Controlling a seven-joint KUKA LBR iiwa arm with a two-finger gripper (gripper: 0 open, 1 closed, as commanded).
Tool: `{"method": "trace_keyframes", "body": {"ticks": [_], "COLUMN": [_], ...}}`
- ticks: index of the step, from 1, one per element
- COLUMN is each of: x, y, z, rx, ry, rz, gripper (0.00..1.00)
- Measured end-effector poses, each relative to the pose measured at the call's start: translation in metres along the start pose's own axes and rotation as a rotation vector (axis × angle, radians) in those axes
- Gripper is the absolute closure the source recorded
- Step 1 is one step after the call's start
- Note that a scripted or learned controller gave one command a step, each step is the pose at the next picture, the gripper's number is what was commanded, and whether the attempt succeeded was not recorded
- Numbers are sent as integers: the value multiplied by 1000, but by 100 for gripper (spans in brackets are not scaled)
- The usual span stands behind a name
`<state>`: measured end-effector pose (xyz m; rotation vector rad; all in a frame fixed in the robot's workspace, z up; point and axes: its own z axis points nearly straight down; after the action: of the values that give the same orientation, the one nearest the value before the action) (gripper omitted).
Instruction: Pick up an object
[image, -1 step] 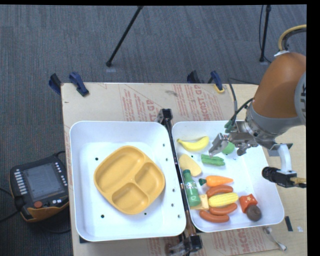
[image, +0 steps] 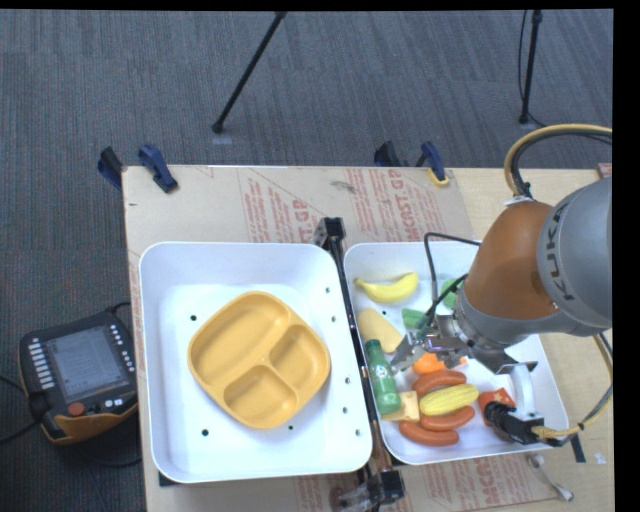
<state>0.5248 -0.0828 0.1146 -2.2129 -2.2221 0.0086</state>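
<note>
Fingers of the two-finger metal gripper (image: 425, 350) hang low over the right-hand shallow white bin (image: 520, 452), and whether they stand apart or together cannot be told from this slant; nothing can be seen clamped between them. The grey arm with its orange band (image: 510, 275) covers much of the bin behind the gripper.

Several toy foods crowd around the tool. Just beside it, toward the bin's near edge, lies a small orange carrot-like piece (image: 428, 364), and beyond that a reddish-brown plastic sausage (image: 440, 381). Next past the sausage rests a yellow plastic corn cob (image: 447, 400), its long axis running roughly left to right across the bin. A green plastic bottle (image: 380, 374) lies to the gripper's left along the bin wall, lengthwise toward the near edge. A pale yellow rounded piece (image: 376, 326) sits up and left of the tool, and a yellow plastic banana (image: 388, 288) lies further off toward the far edge.

The orange piece looks the likeliest target, being nearest and almost under the tool. The neighbouring left-hand white bin (image: 170, 300) holds a yellow three-compartment plastic plate (image: 259, 357), well apart from the gripper.
</note>
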Motion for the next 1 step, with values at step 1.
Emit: {"method": "trace_keyframes", "body": {"ticks": [1], "x": [-24], "y": [-44], "z": [24], "rx": [-22], "ry": [-11], "rz": [-480], "gripper": [0]}}
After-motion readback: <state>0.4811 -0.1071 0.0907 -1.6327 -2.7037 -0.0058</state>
